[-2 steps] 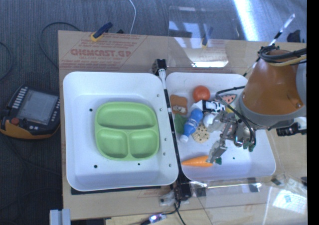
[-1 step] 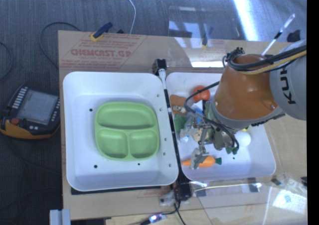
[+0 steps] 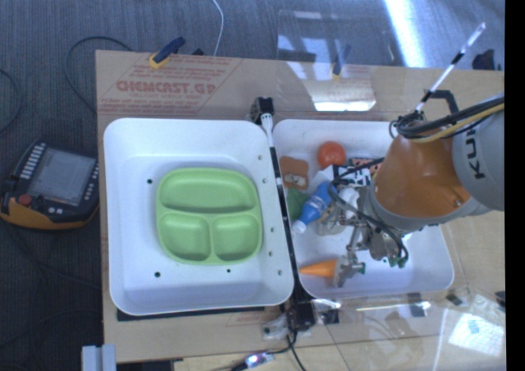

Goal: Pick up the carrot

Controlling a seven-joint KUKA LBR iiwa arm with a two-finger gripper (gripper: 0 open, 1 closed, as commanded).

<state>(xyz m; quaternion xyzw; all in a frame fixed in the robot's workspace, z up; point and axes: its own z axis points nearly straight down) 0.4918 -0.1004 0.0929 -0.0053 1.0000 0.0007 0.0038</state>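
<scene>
Hovering my gripper (image 3: pixel 349 269) at the carrot (image 3: pixel 320 267) (finger state I cannot tell); lifting remains undone.

The grey arm's two-finger gripper (image 3: pixel 349 267) hangs in the right shallow white bin (image 3: pixel 426 279), its tip touching the thick end of the orange tapered carrot (image 3: pixel 318 268). A blue plastic bottle (image 3: pixel 316 206) lies nearby. The left white bin (image 3: pixel 131 279) holds a green three-compartment plastic tray (image 3: pixel 209 213).

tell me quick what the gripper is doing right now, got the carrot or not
gripper: down at the thick end of the carrot in the right bin; open or shut cannot be told, and no hold on the carrot is visible.
</scene>
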